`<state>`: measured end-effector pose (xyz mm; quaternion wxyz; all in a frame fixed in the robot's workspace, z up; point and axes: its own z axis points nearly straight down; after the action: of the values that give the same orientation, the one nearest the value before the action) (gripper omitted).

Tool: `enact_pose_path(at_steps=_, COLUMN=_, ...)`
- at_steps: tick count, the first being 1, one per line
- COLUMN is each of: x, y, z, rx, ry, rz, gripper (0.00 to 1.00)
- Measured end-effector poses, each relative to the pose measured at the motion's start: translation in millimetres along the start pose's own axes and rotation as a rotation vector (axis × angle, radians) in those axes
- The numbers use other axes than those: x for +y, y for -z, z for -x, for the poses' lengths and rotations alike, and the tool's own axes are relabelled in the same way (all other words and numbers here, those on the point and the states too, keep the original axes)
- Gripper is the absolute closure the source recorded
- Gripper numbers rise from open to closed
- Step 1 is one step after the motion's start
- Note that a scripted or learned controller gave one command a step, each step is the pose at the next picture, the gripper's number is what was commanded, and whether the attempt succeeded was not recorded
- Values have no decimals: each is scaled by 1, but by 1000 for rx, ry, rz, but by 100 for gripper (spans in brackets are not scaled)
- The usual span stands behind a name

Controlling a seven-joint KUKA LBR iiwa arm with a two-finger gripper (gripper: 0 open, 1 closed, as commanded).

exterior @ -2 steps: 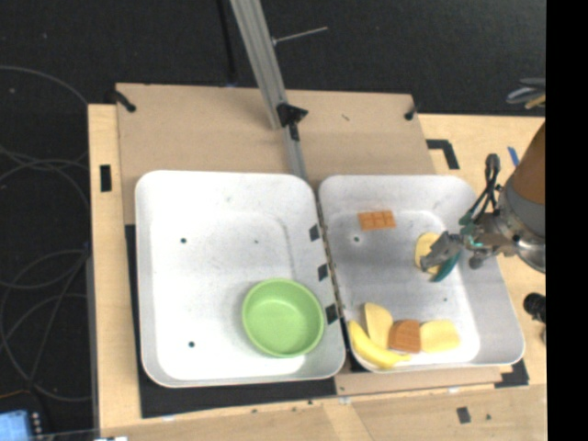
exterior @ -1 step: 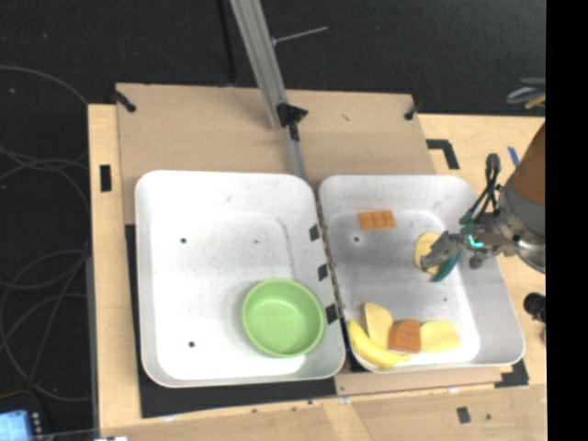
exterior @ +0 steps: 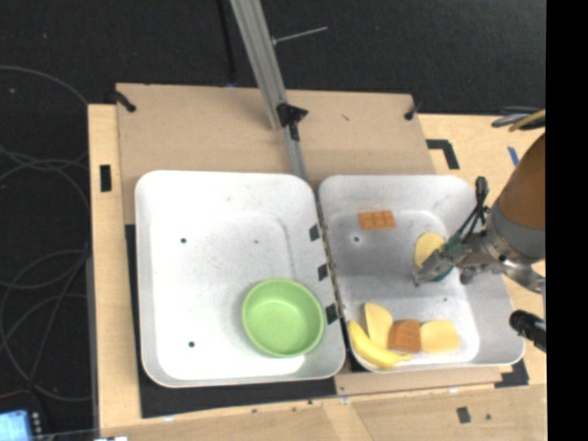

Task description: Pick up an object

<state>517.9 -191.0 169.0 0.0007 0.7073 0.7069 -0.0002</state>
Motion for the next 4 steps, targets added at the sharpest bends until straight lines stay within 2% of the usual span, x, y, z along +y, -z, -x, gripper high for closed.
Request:
enact_pose_path(at_steps=1, x=-2, y=-59, z=-1, rx=1, ry=-1, rz=0, gripper=0)
enact_pose_path(at_steps=2, x=-2, y=-68, z=-1, rx=1, ry=-1, rz=-1, gripper=0)
enact_pose_path(at_steps=3, x=0, y=-57, z=0, rx=1, ry=-5, rz=4, gripper=100)
enact_pose_path(at_steps=4, x=7, y=-11, z=-4, rx=0, ry=5, rz=6, gripper=100)
